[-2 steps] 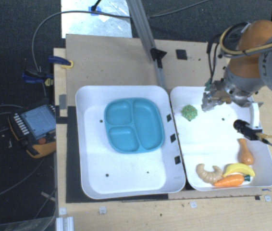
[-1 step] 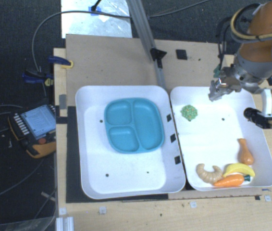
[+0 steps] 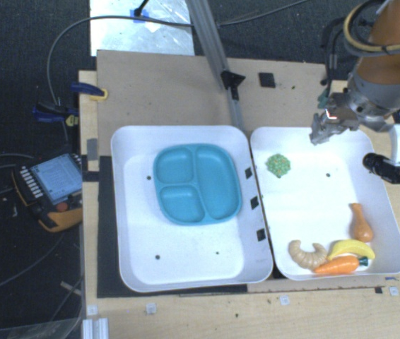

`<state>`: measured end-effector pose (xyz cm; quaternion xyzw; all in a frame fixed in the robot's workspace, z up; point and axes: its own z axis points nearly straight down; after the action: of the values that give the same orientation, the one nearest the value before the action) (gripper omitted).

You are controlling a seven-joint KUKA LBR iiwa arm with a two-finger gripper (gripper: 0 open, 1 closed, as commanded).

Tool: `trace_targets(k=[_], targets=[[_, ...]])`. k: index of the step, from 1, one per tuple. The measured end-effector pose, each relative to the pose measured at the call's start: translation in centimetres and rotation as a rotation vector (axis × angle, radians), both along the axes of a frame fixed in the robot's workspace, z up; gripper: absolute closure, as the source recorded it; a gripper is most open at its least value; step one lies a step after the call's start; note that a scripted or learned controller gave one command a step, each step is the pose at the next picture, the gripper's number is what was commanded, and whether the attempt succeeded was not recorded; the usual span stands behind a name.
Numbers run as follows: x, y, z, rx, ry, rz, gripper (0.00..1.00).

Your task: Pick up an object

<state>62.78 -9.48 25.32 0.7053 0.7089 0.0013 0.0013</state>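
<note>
Bins: the left white bin (image 3: 133,260) holds a blue divided plastic plate (image 3: 197,183); the right white bin (image 3: 306,210) holds a green ball (image 3: 278,164), banana (image 3: 352,248), carrot (image 3: 336,265). My gripper (image 3: 321,129): grip state unclear.

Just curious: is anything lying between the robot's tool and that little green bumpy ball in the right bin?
No. In the camera view, only bare white bin floor separates the tool from the small green bumpy ball.
</note>
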Motion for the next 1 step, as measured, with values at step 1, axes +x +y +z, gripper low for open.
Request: trace_targets(k=[1], targets=[[-2.09,4.59,-1.32,0.001,0.004,0.003,1.0]])
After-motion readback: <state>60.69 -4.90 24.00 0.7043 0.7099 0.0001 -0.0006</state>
